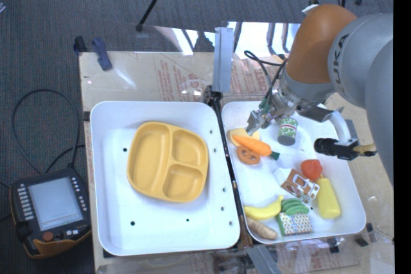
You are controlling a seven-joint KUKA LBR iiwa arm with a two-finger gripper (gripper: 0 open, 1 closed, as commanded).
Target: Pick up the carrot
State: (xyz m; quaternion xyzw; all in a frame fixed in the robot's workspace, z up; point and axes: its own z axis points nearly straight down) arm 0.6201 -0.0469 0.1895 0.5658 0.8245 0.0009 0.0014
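Note:
The carrot is orange with a small green end and lies flat in the upper left part of the right bin, pointing down to the right. My gripper hangs just above and behind the carrot's left end, close to it. Nothing shows held in the gripper. The grey arm with its orange band comes in from the upper right.
An orange round slice touches the carrot's near side, and a small can stands to its right. A red piece, a yellow bottle, a banana and small packs lie nearer. The left bin holds a yellow divided plate.

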